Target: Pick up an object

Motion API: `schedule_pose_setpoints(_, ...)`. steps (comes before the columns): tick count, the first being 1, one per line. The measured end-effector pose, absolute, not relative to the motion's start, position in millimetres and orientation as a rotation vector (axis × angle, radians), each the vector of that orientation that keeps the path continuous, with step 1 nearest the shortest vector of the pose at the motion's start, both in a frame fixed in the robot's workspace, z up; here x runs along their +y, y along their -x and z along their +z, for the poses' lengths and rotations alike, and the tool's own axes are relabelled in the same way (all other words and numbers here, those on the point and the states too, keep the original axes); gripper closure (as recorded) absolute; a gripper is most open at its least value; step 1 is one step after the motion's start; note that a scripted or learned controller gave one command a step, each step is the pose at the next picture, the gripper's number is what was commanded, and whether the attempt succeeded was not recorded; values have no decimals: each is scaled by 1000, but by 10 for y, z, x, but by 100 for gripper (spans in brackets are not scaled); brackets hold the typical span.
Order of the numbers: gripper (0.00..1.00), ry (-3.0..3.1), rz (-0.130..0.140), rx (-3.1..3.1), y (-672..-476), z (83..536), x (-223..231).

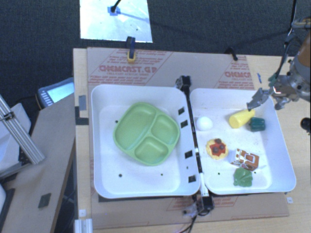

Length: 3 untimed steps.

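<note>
Overhead, the end effector (pixel 266 100) hangs open, holding nothing, just above the yellow plastic cylinder (pixel 241 118) in the right shallow white bin (pixel 286 171).

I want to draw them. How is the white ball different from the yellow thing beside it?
The white ball is round and pale; the yellow piece is longer, bright, and lies tilted. The ball sits by the divider, apart from other toys; the yellow piece lies beside a dark green toy. Both are in the right bin.

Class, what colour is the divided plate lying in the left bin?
Pale green. The divided plate, with three compartments, shows clearly in the camera view.
</note>
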State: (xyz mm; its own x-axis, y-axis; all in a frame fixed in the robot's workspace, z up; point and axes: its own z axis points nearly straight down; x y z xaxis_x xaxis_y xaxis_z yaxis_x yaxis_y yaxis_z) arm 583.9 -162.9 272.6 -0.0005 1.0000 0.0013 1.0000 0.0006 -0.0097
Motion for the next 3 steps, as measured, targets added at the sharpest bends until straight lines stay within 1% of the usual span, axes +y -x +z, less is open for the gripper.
schedule_pose_setpoints(1, 0, 2219, -1, -2226, -5859, 2794, -1624)
schedule_pose_setpoints(2, 0, 2214, 2, -2227, -5911, 2307, -1538)
schedule_pose_setpoints(3, 0, 2219, 2, -2222, -5889, 1881, -1568)
